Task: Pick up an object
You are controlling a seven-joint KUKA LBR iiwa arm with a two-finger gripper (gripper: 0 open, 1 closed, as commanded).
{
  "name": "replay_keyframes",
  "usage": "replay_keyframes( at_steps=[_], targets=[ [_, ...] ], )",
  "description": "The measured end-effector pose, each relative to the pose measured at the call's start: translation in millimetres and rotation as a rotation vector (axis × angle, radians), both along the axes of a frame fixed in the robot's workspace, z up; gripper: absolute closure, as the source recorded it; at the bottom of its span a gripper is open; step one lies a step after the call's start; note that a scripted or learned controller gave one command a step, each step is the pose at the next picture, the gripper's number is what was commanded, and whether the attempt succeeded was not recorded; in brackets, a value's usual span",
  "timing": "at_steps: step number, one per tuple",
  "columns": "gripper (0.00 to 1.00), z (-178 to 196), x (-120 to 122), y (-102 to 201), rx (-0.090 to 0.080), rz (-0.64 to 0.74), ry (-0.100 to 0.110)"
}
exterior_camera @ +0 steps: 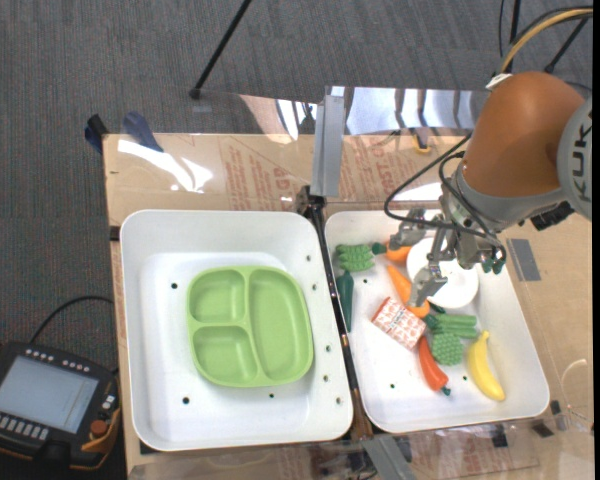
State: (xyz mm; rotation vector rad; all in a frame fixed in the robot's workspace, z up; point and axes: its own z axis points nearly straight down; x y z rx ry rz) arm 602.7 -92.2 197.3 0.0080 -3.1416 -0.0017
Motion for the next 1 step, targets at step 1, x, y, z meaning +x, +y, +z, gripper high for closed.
replay_keyframes(
  at_steps=[1],
  targets=[
    [0.0,-105.4,14.3,1.0,-0.001,0.011,-0.01]
  ],
)
